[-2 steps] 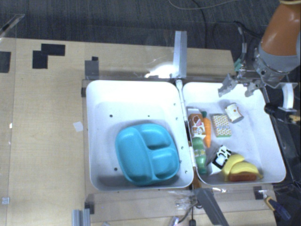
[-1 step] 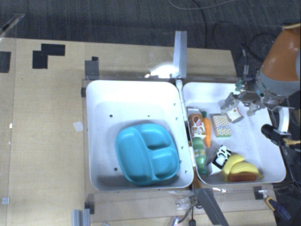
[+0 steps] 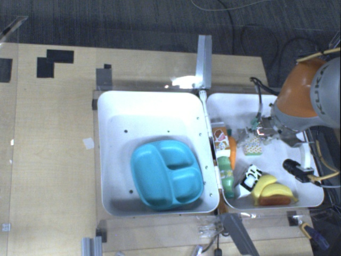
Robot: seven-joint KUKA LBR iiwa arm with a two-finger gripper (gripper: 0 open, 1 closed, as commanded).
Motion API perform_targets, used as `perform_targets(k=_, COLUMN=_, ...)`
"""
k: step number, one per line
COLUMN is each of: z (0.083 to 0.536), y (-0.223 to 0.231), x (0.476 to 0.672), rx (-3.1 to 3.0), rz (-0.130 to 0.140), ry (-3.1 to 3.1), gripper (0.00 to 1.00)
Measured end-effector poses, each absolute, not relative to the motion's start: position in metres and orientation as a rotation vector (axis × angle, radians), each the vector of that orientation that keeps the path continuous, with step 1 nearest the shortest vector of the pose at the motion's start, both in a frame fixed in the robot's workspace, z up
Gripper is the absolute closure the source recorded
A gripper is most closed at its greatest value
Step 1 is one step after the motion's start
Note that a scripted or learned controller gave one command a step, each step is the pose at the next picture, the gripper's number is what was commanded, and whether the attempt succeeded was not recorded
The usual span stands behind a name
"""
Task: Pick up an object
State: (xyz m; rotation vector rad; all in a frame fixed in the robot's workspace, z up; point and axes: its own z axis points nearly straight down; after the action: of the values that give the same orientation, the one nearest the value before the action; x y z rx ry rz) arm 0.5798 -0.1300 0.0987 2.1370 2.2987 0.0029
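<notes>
Right bin (image 3: 314,199), upper middle: one small pale square piece with green speckling (image 3: 253,148) lies flat on the bin floor. It is the item nearest the gripper (image 3: 258,134), which stands just above it in the view, at its upper edge. Contact between the two cannot be confirmed. Nothing is seen held. Whether the gripper is spread or pressed together cannot be told from this angle.

Other items in the right bin, six counted:
- One carton with orange and red print (image 3: 219,136), against the dividing wall.
- One orange item (image 3: 233,156), just beside the carton, lower down.
- One green bottle (image 3: 227,174), lying along the dividing wall below the orange item.
- One black-and-white object (image 3: 249,178), between the bottle and the bananas.
- One yellow bunch of bananas (image 3: 268,186), near the bin's lower edge.
- One red-brown item (image 3: 277,199), touching the underside of the bananas.

The grey arm (image 3: 325,97) with its orange band (image 3: 295,92) enters from the right, over the right bin's upper corner.

Left bin (image 3: 114,116): one blue tray (image 3: 165,172) with three compartments, lying in the lower half.

Two bins counted, side by side on the bench (image 3: 48,153).
</notes>
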Motion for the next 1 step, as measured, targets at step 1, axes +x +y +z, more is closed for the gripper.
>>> perform_targets(k=1, z=0.1106, y=-0.1293, x=0.5819, rx=2.132, rz=0.009, ry=2.296, gripper=1.0)
